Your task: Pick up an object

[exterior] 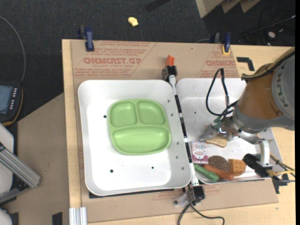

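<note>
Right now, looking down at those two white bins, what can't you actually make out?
- Gripper: fingers blurred and half under the arm's wrist, so open or shut is unclear.
- Tan flat piece: unclear whether the gripper touches it.
- Small packet: print too small to read.
- Right bin: its far right side is covered by the arm.

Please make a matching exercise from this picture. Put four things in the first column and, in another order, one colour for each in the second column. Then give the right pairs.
Things:
1. divided plate
2. waffle
3. small box
4. clamp at the top between the bins

Colours:
A. orange
B. pink and white
C. light green
D. golden brown

Right pairs: 1-C, 2-D, 3-B, 4-A

The divided plate lies in the left bin. The waffle and the small box lie in the right bin, near its front edge.
</note>
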